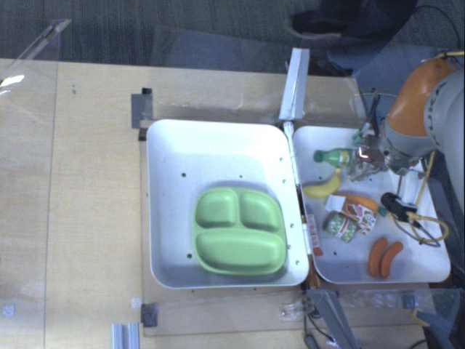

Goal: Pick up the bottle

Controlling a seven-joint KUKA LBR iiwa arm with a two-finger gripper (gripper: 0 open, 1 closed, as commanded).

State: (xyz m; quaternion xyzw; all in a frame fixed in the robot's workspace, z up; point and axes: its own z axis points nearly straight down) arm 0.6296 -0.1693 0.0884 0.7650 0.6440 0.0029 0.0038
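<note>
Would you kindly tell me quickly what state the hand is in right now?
Hand: down in the right bin beside the bottle; open or shut cannot be told.

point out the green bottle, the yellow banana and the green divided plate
green plastic bottle (pixel 333 156), camera view, on its body
yellow banana (pixel 323 187), camera view, mid-curve
green divided plastic plate (pixel 240 247), camera view, on its large front compartment

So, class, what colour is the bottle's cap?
Green, on a yellowish bottle, seen in the camera view.
</note>
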